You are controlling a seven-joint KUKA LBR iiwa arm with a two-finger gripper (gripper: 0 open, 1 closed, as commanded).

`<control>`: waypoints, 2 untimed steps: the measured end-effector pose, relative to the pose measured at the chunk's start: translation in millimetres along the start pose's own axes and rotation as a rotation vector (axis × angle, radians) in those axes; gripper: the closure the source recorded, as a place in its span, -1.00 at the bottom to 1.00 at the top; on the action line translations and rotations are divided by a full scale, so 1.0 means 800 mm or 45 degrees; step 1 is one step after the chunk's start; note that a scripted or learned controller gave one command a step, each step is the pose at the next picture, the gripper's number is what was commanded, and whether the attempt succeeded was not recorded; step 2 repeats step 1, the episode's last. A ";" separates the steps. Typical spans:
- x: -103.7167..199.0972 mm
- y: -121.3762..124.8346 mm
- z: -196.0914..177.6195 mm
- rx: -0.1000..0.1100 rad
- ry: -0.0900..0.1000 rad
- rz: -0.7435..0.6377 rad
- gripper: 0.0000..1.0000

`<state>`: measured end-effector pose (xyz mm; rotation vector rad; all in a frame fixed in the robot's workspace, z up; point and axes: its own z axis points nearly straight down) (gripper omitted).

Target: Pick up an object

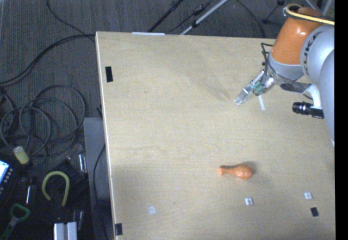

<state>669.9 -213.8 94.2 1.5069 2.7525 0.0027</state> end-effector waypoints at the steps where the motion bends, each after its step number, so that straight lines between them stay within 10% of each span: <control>1: 0.082 0.029 -0.099 0.001 0.003 -0.029 1.00; 2: 0.082 0.029 -0.099 0.001 0.003 -0.029 1.00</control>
